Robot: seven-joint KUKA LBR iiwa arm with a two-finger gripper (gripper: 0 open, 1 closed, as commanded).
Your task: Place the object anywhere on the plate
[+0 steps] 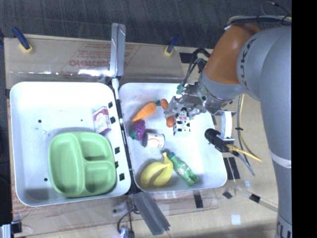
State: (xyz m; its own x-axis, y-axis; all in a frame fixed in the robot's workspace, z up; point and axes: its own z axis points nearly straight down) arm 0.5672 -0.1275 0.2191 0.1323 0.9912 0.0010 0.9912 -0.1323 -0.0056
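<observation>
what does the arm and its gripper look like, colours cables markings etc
The arm is thick and rounded, light grey, with a glossy orange band above the wrist and faint dark lettering on the grey shell beside that band. Thin black cables loop around the wrist and over the top of the arm. The gripper is a small metallic grey assembly with dark parts, much slimmer than the arm.

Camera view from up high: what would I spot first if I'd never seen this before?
Probably the big grey arm with its orange band, reaching in from the right, its gripper low over the right bin near a small black-and-white toy. Next, the bright green plate in the left bin, with a small carton beside it. Then the carrot, banana and green bottle in the right bin.
</observation>
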